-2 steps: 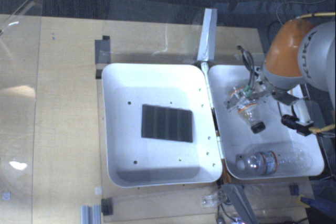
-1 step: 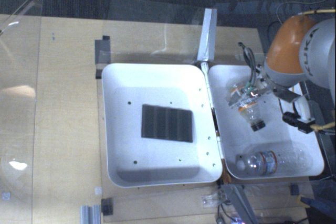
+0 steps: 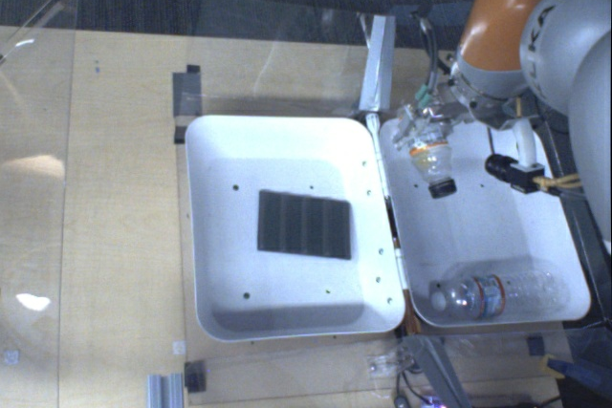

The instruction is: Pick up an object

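Bottle (image 3: 497,293) (on its side) well apart from end effector (image 3: 427,140).

The grey arm (image 3: 574,43) comes in from the right at the far side of the scene, its bulk filling the far right corner. The orange band (image 3: 502,10) sits just above the wrist, which bends down and to the left. Below the wrist the gripper (image 3: 430,143) points downward and slightly nearer. Its tip seems to hang low, though glare and clutter there blur its outline too much to say more.
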{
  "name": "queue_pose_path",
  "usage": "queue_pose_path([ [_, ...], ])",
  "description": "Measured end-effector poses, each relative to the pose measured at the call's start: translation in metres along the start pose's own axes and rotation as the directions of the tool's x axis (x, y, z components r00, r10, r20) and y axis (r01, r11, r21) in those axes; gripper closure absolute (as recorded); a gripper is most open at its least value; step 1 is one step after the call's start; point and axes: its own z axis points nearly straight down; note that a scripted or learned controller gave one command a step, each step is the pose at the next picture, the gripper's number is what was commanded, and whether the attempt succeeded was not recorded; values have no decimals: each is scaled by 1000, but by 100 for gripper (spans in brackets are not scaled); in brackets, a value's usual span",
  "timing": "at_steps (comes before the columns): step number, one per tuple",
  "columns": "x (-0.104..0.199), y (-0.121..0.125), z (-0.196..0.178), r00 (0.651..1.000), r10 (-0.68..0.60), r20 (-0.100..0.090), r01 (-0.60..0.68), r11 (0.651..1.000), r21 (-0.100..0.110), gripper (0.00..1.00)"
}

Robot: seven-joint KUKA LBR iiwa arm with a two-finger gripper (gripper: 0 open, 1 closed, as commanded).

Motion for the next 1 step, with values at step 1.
queue_pose_path([
  [1, 1, 2, -11, 1000, -6, 2, 6, 1000, -5, 100],
])
